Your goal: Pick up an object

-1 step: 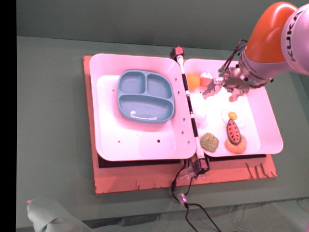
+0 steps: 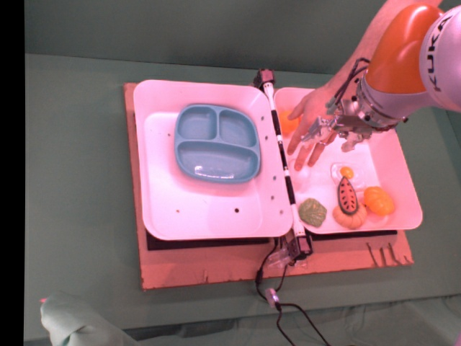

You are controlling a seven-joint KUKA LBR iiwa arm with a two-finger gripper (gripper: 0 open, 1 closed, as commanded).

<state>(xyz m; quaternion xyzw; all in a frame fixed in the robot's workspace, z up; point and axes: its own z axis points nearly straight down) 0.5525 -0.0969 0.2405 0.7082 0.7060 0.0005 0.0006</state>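
We take the right bin as our landmark. The grey arm, with its orange band, enters from the upper right and slants down over this bin's upper half. Its gripper hangs above the bin's upper left area; we cannot tell how the jaws stand. A person's hand reaches in along the same line, just left of the gripper and overlapping it, palm down, digits spread and pointing toward the bin's centre.

The green bench carries a reddish board on which the landmark bin sits. A left bin adjoins it and holds a blue divided plate. A black-and-white strip runs along the seam, with a cable trailing below.

Candidate objects lie inside the landmark bin. An orange ball sits at its upper left edge, partly behind the hand. Along the lower edge we see a green piece, a watermelon slice, an orange fruit, and a fried egg just above.
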